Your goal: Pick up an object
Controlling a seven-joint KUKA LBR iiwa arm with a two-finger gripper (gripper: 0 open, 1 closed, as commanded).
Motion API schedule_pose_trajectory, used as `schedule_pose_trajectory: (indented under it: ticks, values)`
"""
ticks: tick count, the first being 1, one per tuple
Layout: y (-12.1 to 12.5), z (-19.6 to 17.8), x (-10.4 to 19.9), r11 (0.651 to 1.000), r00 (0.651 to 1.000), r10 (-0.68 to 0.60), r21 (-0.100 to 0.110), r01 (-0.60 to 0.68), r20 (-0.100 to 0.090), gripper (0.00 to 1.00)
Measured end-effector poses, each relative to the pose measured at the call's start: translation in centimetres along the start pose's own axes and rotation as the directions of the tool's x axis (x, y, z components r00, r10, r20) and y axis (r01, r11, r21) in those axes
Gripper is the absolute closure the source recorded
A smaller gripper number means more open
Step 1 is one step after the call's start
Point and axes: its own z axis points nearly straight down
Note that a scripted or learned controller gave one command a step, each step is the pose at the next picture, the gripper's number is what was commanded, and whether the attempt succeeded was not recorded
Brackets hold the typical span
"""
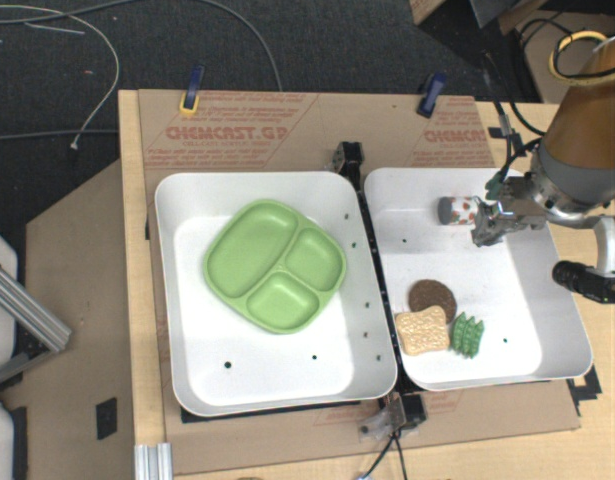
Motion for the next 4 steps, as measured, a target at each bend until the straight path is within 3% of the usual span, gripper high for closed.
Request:
schedule_pose_trajectory:
  ticks: [1, 4]
  values:
    - [0.1, -2.3, 0.0, 1.0, 1.0, -0.001, 0.003, 0.001, -0.001, 1.0]
    - [-2.7, 0.5, 15.9, 1.0, 1.0, -0.004, 0.011, 0.004, -0.005, 1.0]
